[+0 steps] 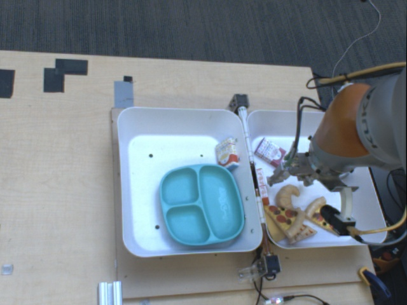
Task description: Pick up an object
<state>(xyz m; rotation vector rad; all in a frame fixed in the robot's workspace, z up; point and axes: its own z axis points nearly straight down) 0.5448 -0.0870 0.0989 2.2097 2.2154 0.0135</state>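
the gripper [283, 173] hangs over the right bin [273, 112], close to its left wall and about halfway along it. i cannot tell from this angle whether it is apart or together, and nothing shows clamped in it.

likely targets all lie in that bin's left half. the croissant [289, 196] sits just beside the gripper, on the side toward the near edge. the pizza [283, 220] lies beyond it in the near left corner, touching or almost touching the croissant. the packet [268, 150] lies toward the far left corner. over in the left bin [172, 110] are a plate [202, 203] by the near right corner and a carton [227, 151] against the right wall, both well apart from the gripper.

risks, as i judge them:
- the croissant is curved and rounded, so a descent off its middle could let it roll or squirt out as the gripper closes.
- croissant and pizza crowd together, so a grab could catch both or nudge one aside.
- the gripper is near the left wall, so a drift that way could strike the rim.
- the packet looks flat and thin and may slide instead of lifting.
- the arm [340, 129] hides part of the bin, so anything under it is unknown.
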